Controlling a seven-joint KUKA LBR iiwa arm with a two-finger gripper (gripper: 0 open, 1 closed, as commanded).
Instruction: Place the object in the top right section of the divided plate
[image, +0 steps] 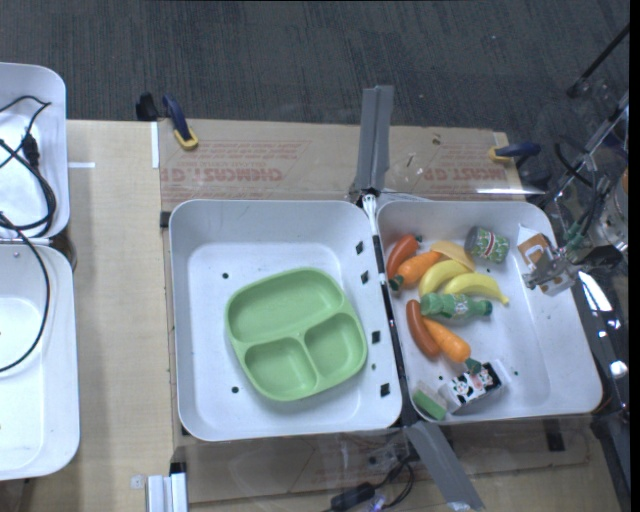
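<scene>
- While the jaws (548, 268) hang at the right bin's (560, 385) upper right edge, their opening cannot be told; nothing visibly held.
- Toy food pile, including banana (472, 287), lies left of them.
- Left bin (200, 300) holds the green divided plate (296, 333).

Two bins sit side by side on the counter (110, 300). The left bin (195, 330), at frame centre, holds the divided plate (295, 332). The right bin (560, 370) holds a cluster in its left half: banana (470, 287), can (487, 243) behind it, carrot (445, 338) below, and a small carton (472, 384) nearest the frame's bottom. The pincer (548, 270) hangs over that bin's right edge.
</scene>
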